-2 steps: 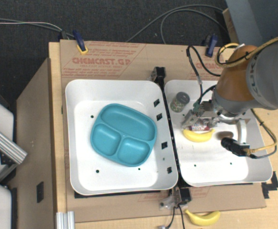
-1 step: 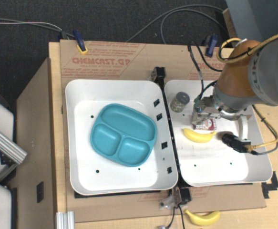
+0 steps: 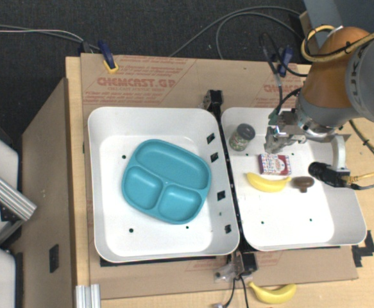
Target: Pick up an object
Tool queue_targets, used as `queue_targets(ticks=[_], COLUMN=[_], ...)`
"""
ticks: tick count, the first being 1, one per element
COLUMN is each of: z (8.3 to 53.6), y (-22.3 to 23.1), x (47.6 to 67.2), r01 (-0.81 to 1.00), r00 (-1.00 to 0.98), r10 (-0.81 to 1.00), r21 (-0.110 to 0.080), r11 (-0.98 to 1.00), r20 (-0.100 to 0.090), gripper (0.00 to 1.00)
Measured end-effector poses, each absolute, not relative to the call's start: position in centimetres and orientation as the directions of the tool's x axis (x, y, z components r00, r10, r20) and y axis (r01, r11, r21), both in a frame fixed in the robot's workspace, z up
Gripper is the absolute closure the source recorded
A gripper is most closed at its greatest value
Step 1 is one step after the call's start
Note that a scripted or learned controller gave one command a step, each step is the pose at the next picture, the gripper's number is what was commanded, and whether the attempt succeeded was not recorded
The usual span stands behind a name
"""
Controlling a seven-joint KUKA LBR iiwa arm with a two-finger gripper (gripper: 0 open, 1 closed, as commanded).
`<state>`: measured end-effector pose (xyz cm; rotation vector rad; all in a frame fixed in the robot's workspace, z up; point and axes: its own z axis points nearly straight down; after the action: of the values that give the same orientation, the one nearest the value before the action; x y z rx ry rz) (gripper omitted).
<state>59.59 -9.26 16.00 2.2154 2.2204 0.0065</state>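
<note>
The gripper [image 3: 278, 141] hangs low over the small card box [image 3: 274, 164] beside the banana [image 3: 267, 183] — likely to grab it — I cannot tell its grip.

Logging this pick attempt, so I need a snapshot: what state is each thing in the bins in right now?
Blue tray: flat in left bin, nothing in it.
Jar: upright, right bin.
Small packet: lying flat, below the tool.
Banana: lying beside the packet.
Tool: hanging above the packet.
</note>
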Motion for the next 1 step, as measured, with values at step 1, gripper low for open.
queue_targets(ticks=[1], z=[21.69], y=[-9.51], x=[58.76], r01=[1.0], r00=[-0.001], r10=[1.0], r21=[0.006], r11=[0.001], r20=[0.0], gripper=[1.0])
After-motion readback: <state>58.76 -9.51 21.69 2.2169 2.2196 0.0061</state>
